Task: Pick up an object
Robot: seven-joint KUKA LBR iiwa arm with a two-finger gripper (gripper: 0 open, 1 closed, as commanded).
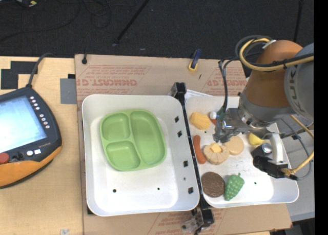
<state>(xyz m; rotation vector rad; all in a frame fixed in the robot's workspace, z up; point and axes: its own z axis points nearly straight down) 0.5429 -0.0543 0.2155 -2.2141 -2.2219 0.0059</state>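
Observation:
The right bin (287, 194) holds several toy foods. A yellow piece (200, 121) lies at its back left, with a small red and white piece (212, 115) beside it. A tan pie (215, 154) topped with yellow chunks sits mid-bin, next to a round beige disc (236, 145). An orange sausage (197, 149) lies along the left wall. A brown cookie (212, 183) and a green bumpy piece (233, 187) rest at the front. My gripper (220, 132) hangs low just above the pie's back edge, between the yellow piece and the disc.
The left bin (97, 182) carries a green divided plate (133, 139). A yellow item (255, 138) lies half under the arm's wrist. A black part (269, 165) on the arm hangs over the right bin. A teach pendant (23, 131) sits far left.

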